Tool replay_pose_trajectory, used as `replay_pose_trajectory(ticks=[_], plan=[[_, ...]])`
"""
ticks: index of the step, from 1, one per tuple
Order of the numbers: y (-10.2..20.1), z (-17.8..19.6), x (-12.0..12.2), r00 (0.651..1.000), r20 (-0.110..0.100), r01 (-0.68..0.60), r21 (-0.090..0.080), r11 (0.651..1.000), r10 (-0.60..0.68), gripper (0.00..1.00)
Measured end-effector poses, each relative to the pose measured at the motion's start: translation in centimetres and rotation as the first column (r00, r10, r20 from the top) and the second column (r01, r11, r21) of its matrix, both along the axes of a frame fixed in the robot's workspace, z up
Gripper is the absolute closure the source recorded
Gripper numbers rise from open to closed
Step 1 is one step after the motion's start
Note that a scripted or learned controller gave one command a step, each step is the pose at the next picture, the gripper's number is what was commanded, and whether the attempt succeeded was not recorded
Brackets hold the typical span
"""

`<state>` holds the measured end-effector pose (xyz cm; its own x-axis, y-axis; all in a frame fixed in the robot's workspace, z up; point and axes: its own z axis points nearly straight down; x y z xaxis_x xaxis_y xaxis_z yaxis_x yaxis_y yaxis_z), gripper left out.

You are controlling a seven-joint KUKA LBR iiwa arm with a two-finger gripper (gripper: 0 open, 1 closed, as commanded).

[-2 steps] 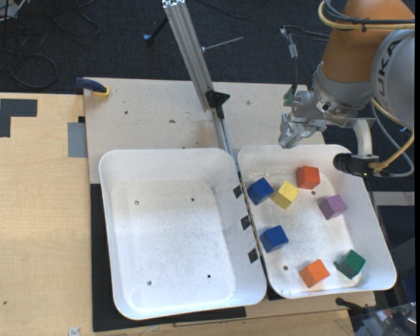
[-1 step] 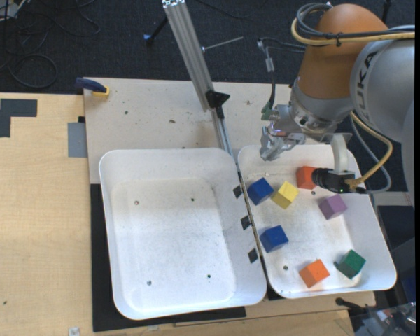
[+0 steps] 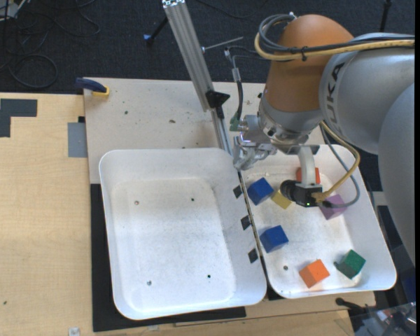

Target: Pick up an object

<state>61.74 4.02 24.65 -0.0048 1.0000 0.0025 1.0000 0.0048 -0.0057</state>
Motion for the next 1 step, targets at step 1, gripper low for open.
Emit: replay_pose_trajectory(ticks=[1], plan=[[5.14,-1.39,-2.54,1.000,-0.001,0.001,-0.001,1.000,-0.001,1.00]])
